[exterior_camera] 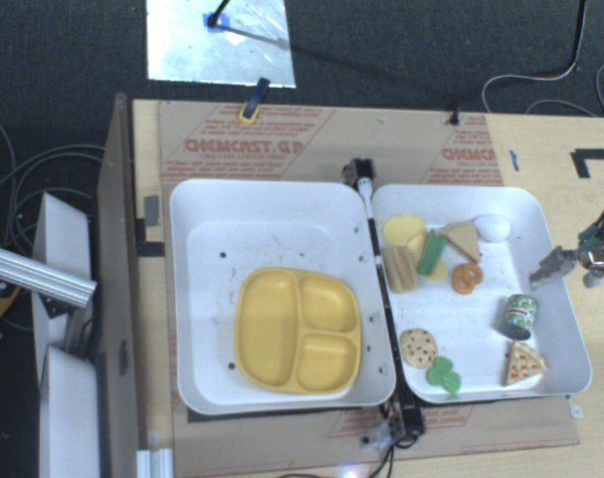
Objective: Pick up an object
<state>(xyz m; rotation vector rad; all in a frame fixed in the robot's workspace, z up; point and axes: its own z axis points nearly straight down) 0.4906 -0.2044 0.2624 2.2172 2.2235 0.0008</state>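
The right bin (565, 297) holds several toy foods. Among them are a yellow round piece (404, 230), a green pickle (431, 252), a bread wedge (463, 237), a white egg (493, 228), an orange pretzel (467, 278) and a tan wafer (399, 267). Nearer the front lie a cookie (418, 347), a green leaf (444, 374), a small can (520, 314) and a pizza slice (523, 363). My gripper (554, 266) reaches in over the bin's right rim, above and right of the can. I see nothing held in it.
The left bin (212, 237) holds a yellow divided plate (299, 329). A black clamp (360, 173) sits where the two bins meet at the back. Cables run over the floor at left and top right. The bench's right side is bare wood.
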